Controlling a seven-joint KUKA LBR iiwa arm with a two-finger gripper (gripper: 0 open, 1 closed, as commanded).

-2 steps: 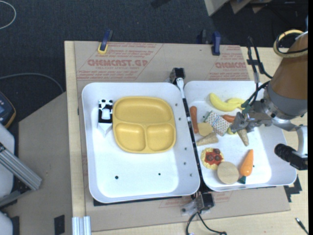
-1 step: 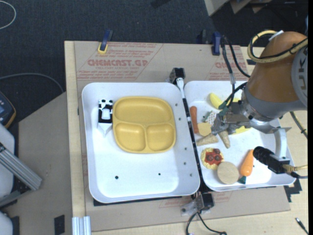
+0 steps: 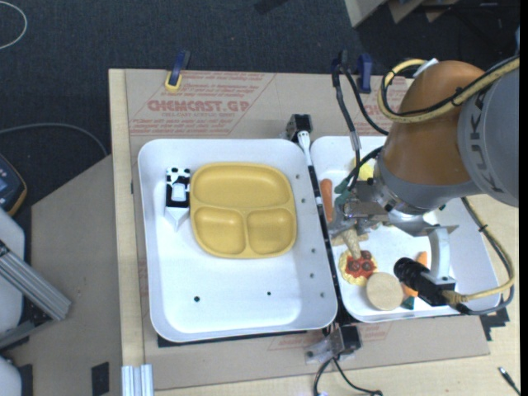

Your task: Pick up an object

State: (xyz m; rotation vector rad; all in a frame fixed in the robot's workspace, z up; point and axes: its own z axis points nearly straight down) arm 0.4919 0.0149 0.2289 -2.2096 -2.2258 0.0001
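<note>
The pincer (image 3: 354, 231) hangs low over the right bin (image 3: 392, 246), close to its left edge. The bulky wrist and its orange band cover it from above, so I cannot tell whether it is open or closed, and I see nothing in its hold.

Just below it, toward the bin's near-left corner, lies a toy pizza piece (image 3: 357, 265), with a round tan disc (image 3: 382, 291) touching or almost touching it. An orange carrot-like stick (image 3: 327, 196) lies along the left edge, just beside the pincer. A yellow scrap (image 3: 363, 170) peeks out from under the arm and is too hidden to name.

In the left bin (image 3: 231, 291), a yellow divided plate (image 3: 243, 209) sits toward the far edge, with a small black-and-white item (image 3: 177, 190) at its left side.

My guess is that the pick is not yet done. The approach looks made, and the grasp and lift remain. Of the 2 nearest things, the pizza piece seems the likelier target.
</note>
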